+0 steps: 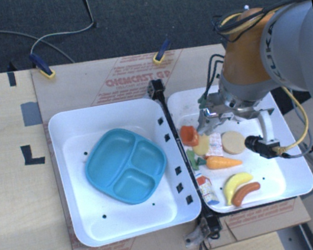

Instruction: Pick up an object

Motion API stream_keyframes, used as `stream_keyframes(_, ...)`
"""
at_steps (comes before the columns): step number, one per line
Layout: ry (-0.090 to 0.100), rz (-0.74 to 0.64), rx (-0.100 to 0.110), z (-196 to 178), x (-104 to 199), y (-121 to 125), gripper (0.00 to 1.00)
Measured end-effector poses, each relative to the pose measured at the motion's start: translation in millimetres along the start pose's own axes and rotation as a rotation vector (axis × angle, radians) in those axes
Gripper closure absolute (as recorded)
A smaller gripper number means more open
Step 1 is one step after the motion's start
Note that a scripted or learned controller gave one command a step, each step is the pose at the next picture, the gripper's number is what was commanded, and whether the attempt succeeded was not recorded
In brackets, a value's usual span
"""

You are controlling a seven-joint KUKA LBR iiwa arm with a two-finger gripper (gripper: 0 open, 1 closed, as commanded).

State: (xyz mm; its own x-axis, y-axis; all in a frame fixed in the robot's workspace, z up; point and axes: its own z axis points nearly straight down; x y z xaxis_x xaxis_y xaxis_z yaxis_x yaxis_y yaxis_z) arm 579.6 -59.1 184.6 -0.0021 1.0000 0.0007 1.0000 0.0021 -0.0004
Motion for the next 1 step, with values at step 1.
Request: stream_keyframes(1, 0.0, 0.001, 0.001, 0.6, -0.3, -0.4, 0.0)
